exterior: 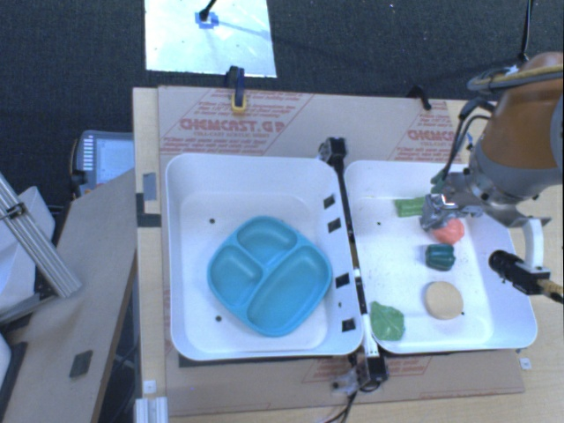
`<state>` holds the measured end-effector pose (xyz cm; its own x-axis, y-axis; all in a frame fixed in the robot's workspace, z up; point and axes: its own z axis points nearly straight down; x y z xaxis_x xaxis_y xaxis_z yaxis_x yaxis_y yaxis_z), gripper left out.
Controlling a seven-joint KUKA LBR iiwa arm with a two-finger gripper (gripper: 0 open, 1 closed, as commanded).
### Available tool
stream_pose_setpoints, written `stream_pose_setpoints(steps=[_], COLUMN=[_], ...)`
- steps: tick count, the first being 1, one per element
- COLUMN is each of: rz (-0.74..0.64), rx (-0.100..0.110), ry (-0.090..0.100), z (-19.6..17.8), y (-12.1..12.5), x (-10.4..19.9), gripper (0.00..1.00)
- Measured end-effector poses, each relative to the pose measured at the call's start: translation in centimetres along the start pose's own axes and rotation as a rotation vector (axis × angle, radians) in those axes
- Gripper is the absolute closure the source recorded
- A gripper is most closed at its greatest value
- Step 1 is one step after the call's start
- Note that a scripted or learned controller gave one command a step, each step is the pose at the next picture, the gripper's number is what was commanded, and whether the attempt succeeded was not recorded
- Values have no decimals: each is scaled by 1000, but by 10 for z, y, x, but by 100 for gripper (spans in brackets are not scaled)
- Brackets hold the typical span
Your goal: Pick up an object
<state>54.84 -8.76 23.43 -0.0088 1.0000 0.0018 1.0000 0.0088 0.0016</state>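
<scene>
I watch through one fixed camera mounted above the desk (150,236), tilted down at a slant so both white bins (256,170) sit side by side mid-frame. It stands far enough back to take in dark floor beyond; the arm (520,135) enters from the right.

Arm (520,139): bulky rounded orange band above a grey wrist housing. Thin dark cables loop alongside. Small shiny metallic claw (438,208) at tip.
</scene>
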Motion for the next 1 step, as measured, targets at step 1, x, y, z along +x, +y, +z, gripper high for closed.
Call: stream_pose_setpoints(steps=[1], rz=[0], rx=[1], ry=[0], z=[3], y=[-10], x=[49], gripper=[100])
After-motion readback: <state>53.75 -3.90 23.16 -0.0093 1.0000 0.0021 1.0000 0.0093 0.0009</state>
